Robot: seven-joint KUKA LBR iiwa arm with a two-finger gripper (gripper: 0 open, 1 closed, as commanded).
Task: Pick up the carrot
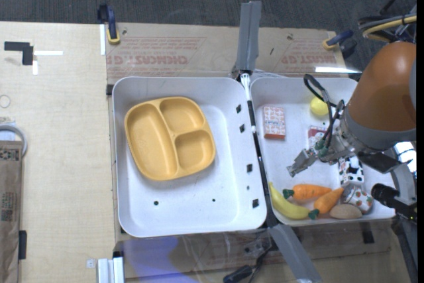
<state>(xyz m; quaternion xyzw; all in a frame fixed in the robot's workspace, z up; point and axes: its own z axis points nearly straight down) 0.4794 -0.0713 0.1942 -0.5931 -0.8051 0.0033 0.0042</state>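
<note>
An orange carrot (311, 192) with a green top lies near the front of the right bin (291, 86). A second, smaller carrot (329, 201) lies slanted against it on the right. My gripper (301, 166) hangs just above and slightly left of the first carrot, its fingers pointing down and to the left. It looks open, with nothing between the fingers. The arm's orange band (391, 86) covers the bin's right side.
A banana (288, 204) lies along the right bin's front-left wall, touching the carrot's top. A tan rounded object (344, 211), a black-and-white toy (352, 173), a lemon (318, 107) and a red-and-white box (274, 122) share this bin. The left bin (199, 209) holds a yellow divided plate (171, 137).
</note>
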